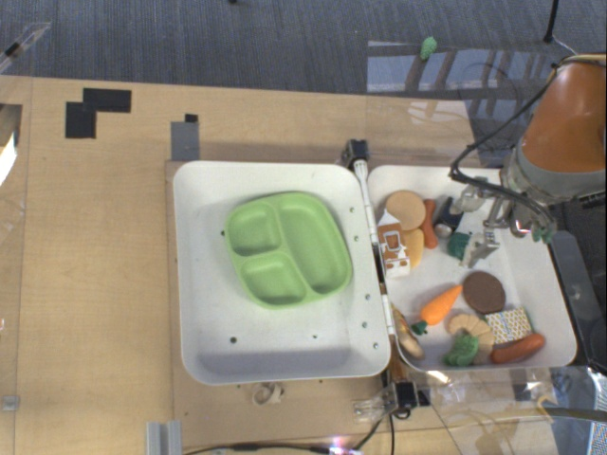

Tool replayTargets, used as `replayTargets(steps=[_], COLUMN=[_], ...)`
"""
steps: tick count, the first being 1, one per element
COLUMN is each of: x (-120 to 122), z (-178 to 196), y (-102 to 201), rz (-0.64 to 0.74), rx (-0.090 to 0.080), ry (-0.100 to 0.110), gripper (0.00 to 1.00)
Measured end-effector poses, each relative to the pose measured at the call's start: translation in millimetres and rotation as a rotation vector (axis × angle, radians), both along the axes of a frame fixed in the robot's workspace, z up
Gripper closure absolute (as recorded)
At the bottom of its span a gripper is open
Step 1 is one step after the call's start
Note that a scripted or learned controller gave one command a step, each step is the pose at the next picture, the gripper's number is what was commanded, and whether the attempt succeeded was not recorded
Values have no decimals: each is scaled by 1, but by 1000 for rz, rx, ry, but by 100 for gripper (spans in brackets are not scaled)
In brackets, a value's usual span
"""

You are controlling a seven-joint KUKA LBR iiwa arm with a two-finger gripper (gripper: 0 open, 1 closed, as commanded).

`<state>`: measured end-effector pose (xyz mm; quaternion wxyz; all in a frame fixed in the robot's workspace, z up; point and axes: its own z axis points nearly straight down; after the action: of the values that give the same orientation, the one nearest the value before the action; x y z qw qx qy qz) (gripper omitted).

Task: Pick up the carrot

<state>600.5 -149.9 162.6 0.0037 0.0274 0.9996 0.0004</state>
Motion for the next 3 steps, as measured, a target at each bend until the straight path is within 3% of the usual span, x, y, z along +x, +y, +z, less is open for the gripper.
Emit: replayTargets(steps=[1, 2, 3], x=[-60, -64, -60], z=[-15, -72, -59], y=[53, 58, 60], rz=[-96, -127, -121], rx=[2, -1, -1], ry=[0, -12, -22], gripper=[0, 0, 100])
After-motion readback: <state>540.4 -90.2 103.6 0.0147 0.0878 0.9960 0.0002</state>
